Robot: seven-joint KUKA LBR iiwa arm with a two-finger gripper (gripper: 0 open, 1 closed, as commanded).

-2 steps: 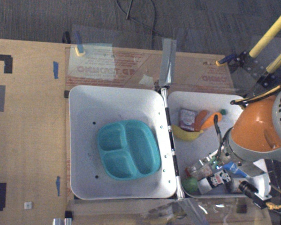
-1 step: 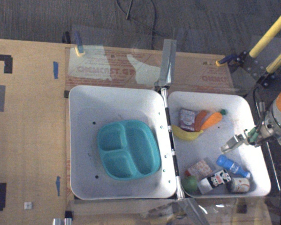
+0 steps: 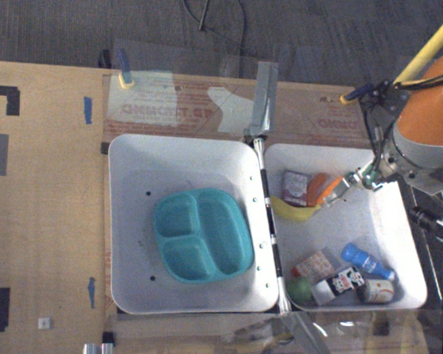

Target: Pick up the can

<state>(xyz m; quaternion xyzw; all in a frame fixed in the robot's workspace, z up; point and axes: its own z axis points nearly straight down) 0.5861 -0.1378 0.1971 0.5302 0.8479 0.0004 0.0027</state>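
The can (image 3: 378,291) is small and beige with a pale label. It lies on its side in the front right corner of the right bin (image 3: 397,219). My gripper (image 3: 348,182) hangs over the back of that bin, right beside an orange item (image 3: 325,188), well behind the can and apart from it. The arm's orange band (image 3: 431,109) rises to the right of it.
The right bin also holds a dark maroon packet (image 3: 295,187), a yellow banana (image 3: 294,210), a blue bottle (image 3: 367,262), a black-and-white carton (image 3: 339,283), a brown packet (image 3: 315,265) and a green ball (image 3: 299,289). A teal divided plate (image 3: 202,234) lies in the left bin (image 3: 133,175).
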